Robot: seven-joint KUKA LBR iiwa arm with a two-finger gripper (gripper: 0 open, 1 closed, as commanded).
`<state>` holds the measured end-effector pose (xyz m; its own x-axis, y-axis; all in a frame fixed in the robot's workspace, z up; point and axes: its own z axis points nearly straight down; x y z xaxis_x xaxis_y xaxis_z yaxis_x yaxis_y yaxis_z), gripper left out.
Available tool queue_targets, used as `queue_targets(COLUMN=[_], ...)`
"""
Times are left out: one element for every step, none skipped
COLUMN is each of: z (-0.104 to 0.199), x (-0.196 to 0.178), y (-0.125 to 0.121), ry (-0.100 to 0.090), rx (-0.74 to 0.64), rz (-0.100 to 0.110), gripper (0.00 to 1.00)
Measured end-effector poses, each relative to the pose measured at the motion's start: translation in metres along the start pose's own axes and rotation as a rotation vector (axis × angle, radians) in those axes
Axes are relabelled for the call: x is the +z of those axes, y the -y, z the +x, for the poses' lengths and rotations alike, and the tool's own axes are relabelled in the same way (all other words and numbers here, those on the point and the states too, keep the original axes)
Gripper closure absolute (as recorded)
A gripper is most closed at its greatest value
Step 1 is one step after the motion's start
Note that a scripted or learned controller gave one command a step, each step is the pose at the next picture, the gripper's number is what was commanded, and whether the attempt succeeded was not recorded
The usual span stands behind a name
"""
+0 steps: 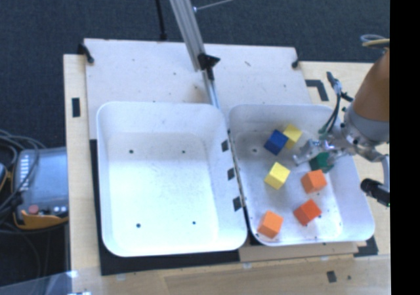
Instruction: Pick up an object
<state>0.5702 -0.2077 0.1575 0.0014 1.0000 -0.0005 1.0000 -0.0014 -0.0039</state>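
My gripper (314,155) is low in the right bin (351,221), reaching in from the right. A green block (320,161) lies right at its tip, partly hidden by the gripper body, and I cannot tell whether it is held. Around it lie a blue block (276,141), a small yellow block (293,134) touching the blue one, a second yellow block (277,175), an orange block (314,181) just below the gripper, a red-orange block (307,211) and another orange block (270,223) near the front wall.
The left bin (105,156) sits beside the right one and they share a middle rim. A slanted metal pole (187,18) rises behind the bins. Grey equipment with cables (39,182) stands off the bench's left edge.
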Motion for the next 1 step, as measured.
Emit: queue_targets(z=[-0.0020], x=[0.0285], y=[-0.0051], ry=[0.012], rx=[0.001], rz=[-0.030], gripper=[0.00])
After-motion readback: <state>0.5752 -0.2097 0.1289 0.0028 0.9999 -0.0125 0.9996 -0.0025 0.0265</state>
